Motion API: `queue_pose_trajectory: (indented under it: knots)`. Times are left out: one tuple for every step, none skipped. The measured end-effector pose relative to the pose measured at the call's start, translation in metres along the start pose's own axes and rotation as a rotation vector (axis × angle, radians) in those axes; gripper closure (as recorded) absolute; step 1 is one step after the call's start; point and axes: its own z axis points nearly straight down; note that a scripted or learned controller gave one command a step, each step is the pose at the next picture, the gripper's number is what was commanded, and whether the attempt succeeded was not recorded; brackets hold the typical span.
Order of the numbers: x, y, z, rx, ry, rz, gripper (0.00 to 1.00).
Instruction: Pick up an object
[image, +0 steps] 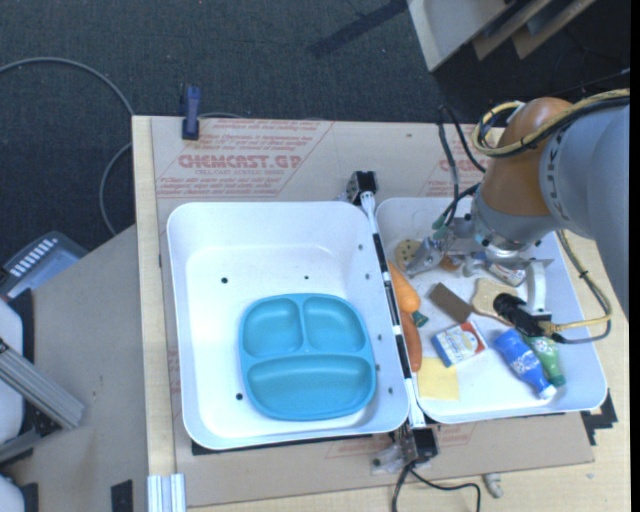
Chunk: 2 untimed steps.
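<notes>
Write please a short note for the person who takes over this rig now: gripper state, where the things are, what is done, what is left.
Gripper: low over the back of the right bin, among the items; open or shut cannot be told, nothing seen held.
Right bin: carrot along the left wall, yellow piece, small white-blue box, blue bottle, green item, brown block.
Left bin: blue divided plate.
Done: no pick visible.
Left: grasp one object and lift it.
</notes>
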Motion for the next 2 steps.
queue_pose_trajectory:
  knots:
    - [-0.0026, -0.073, 0.0088, -0.003, -0.004, 0.002, 0.0]
    - [-0.0041, -0.0747, 0.0094, -0.001, -0.001, 0.001, 0.0]
